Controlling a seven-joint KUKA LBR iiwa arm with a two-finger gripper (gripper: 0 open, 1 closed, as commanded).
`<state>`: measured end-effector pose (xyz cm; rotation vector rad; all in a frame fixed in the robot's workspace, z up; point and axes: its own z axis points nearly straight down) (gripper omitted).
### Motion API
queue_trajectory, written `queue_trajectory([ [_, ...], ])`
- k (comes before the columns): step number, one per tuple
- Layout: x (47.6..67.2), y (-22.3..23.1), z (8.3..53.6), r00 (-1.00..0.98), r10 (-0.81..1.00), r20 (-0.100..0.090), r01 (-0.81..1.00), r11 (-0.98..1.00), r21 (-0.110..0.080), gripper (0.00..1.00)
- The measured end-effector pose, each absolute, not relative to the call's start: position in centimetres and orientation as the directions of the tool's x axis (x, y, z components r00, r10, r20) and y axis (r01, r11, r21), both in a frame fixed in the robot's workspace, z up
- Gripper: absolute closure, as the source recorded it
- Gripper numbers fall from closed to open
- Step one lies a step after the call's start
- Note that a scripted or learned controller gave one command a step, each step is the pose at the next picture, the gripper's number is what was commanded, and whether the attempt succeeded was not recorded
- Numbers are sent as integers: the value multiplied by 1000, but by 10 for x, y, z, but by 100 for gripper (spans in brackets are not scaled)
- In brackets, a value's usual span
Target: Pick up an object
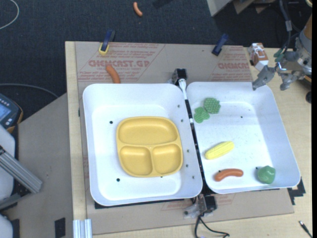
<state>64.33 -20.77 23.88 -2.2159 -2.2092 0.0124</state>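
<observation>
Camera view shows the grey two-finger gripper hanging over the far right corner of the counter, just outside the far rim of the right shallow white plastic bin. Its two fingers stand apart with nothing between them, so nothing has been picked up yet. My guess is that it is parked high and off to the side so the bin below is in full sight before a try.

The candidates for picking all lie in the right bin, four kinds and five pieces: two bumpy green toy broccoli pieces touching each other near the bin's far left corner, one yellow toy corn cob in the middle, one orange toy sausage near the front rim, and one green toy pepper in the front right corner. They lie loose and mostly apart, which should leave room for fingers around each one; the corn looks the most open.

The left white bin holds one yellow three-compartment plastic plate, flat and centred. One more orange toy sausage lies on the bare counter beyond that bin, and another small orange piece rests on the dark floor farther off.
</observation>
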Motion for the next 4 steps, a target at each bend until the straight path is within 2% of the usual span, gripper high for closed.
queue_trajectory([
  [1, 646, -207, 248, 0, 1000, 0, 1000, 0, 0, 0],
  [2, 637, -202, 198, 0, 1000, 2, 1000, 0, -6, 0],
  [4, 633, -197, 81, -1, 1000, 2, 1000, 1, -6, 0],
])
